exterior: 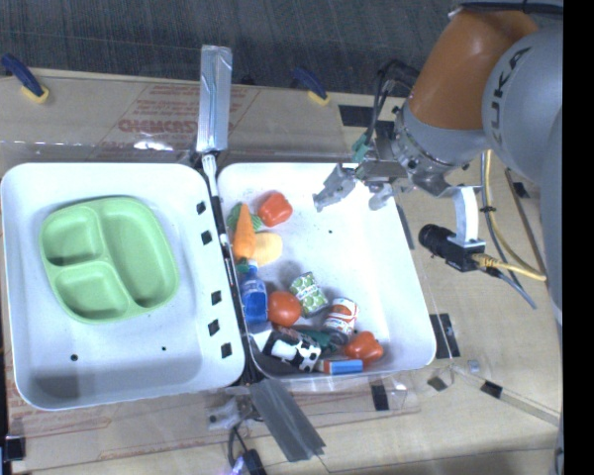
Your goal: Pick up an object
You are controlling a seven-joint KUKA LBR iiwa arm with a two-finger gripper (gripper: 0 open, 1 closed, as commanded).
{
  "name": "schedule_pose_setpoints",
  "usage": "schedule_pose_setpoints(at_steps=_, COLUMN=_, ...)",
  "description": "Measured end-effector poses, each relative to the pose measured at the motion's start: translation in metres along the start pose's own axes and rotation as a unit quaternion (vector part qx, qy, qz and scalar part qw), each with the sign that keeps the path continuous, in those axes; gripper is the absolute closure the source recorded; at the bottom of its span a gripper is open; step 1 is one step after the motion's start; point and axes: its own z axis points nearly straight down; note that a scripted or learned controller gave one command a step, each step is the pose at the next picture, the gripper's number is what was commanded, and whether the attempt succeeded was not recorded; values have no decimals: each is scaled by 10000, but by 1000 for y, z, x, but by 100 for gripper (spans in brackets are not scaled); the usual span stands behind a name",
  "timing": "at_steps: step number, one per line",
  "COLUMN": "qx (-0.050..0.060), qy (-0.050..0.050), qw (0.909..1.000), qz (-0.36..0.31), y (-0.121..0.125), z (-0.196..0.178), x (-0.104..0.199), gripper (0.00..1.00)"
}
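The gripper [354, 192] hung over the right bin [396, 255] near its top rim, fingers spread apart with nothing between them. Nearest pick was the red pepper [274, 207], lying at nine o'clock from the fingertips, close but apart. The orange carrot [245, 234] lay just beyond, its long axis running roughly twelve to six. The remaining toys clustered toward seven o'clock.

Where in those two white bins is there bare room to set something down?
The right bin is bare on its right half, below the end effector. Toys crowd its left wall and front edge, from the red pepper down to the blue bottle. The left bin is bare in front of the green plate.
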Motion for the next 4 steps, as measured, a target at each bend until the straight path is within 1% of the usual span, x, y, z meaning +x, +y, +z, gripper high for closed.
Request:
schedule_pose_setpoints(at_steps=1, qx=-42, qy=-1, qw=10000, qz=-70, y=-81, z=143, x=14, gripper=0)
schedule_pose_setpoints(at_steps=2, qx=-99, qy=-47, qw=9996, qz=-270, y=-102, z=178, x=31, gripper=0)
schedule_pose_setpoints(at_steps=3, qx=-98, qy=-47, qw=9996, qz=-271, y=-102, z=178, x=31, gripper=0)
schedule_pose_setpoints(at_steps=4, qx=-48, qy=-9, qw=9994, qz=-335, y=-104, z=171, x=36, gripper=100)
